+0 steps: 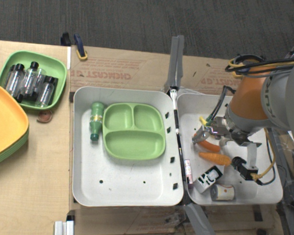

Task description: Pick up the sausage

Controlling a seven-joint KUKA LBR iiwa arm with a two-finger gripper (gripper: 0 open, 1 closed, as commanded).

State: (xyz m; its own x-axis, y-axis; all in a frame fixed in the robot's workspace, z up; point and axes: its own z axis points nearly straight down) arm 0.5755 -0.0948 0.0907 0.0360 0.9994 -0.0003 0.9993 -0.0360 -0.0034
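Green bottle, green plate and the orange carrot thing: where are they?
green bottle (95,120): camera view, middle of its body.
green plate (133,144): camera view, its large bottom compartment.
orange carrot (214,158): camera view, middle of its length.

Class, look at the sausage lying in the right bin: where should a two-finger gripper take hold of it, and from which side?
Grip the sausage at mid-length, coming from above, fingers across its narrow width. It lies flat and long, running left to right on the right bin floor.

The arm (267,97) covers the gripper's fingers and part of the right bin (187,117). The orange plates (4,130) are cut off at the left edge
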